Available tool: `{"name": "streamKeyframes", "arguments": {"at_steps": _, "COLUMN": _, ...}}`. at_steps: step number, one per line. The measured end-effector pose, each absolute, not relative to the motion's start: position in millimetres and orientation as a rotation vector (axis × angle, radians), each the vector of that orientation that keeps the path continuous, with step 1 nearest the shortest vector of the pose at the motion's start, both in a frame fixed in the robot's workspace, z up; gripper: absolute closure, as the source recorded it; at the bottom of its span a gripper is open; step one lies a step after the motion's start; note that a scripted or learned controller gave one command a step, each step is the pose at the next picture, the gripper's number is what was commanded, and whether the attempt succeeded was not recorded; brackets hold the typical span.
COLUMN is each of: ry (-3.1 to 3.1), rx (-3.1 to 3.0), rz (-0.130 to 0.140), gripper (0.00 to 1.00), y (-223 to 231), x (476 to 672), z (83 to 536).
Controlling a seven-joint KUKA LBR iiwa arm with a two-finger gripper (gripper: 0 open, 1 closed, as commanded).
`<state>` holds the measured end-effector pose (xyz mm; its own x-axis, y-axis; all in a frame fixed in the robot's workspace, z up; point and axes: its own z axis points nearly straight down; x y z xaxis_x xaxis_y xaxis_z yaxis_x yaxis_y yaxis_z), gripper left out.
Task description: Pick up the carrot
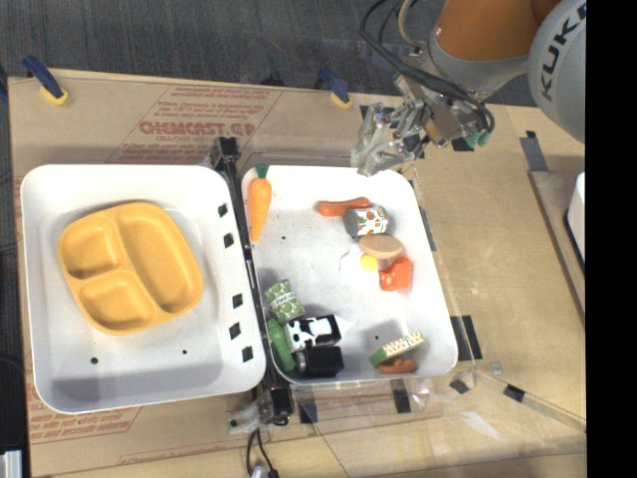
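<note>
Hovering: gripper (383, 147) nr bin's (438, 312) rim; carrot (259, 203) apart.

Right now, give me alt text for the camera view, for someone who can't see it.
A carrot lies along the left wall of the right white bin, with the arm's tool above that bin's far rim and apart from it. Small toy foods sit elsewhere in this bin; the left bin holds a yellow divided tray.
</note>
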<state>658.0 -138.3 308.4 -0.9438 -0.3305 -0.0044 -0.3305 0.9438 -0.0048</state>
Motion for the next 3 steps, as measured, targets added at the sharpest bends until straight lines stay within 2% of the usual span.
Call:
{"name": "streamKeyframes", "arguments": {"at_steps": 1, "ry": 3.040, "rx": -0.766, "rz": -0.007, "gripper": 1.00, "y": -188.1, "x": 658.1, "z": 310.1}}
{"name": "streamKeyframes", "arguments": {"at_steps": 2, "ry": 3.081, "rx": -0.606, "rz": -0.003, "gripper": 1.00, "y": -208.2, "x": 658.3, "z": 285.2}}
{"name": "streamKeyframes", "arguments": {"at_steps": 3, "ry": 3.083, "rx": -0.600, "rz": -0.001, "gripper": 1.00, "y": -208.5, "x": 658.1, "z": 279.9}}
